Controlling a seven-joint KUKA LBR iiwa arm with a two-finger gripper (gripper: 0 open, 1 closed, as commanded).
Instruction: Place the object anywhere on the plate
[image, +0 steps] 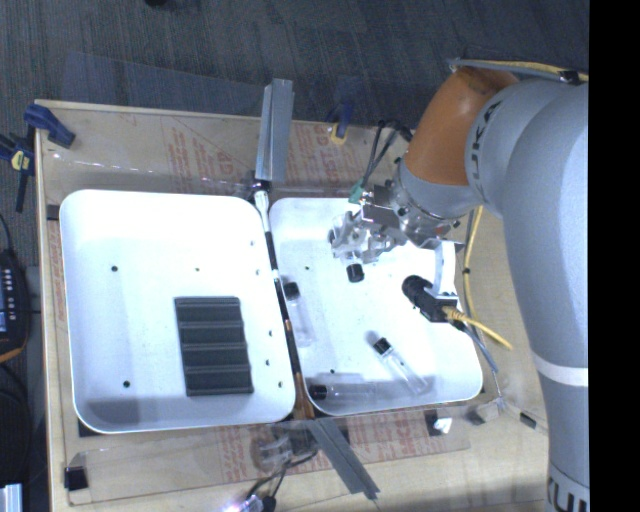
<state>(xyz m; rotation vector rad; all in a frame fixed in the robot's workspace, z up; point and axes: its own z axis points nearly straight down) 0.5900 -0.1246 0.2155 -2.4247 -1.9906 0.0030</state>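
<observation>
Pincer: grey metal two-finger pincer (354, 250) hangs over the upper middle of the right bin; whether it is released or clenched cannot be told, and nothing is seen held in it.
Arm: big grey arm with an orange band (455, 125) above the wrist, reaching in from the right and covering that bin's upper right corner.
Tabletop: pale wooden tabletop (150, 140) carrying both bins, with blue clamps at its upper left edge.
Left bin: shallow white plastic bin (110, 230), rounded corners, lying against the right bin along a dark seam.
Right bin: shallow white plastic bin (320, 330) under the wrist and pincer.
Plate: dark grey ribbed rectangular plate (213, 345) lying flat in the lower middle of the left bin, well apart from the pincer.
Tube: clear plastic tube with a black cap (396, 362), lying flat and slanted in the lower part of the right bin, below the pincer and apart from it, across the seam from the plate.
Cable: yellow cable (480, 330) running beside the right bin's right edge.
</observation>
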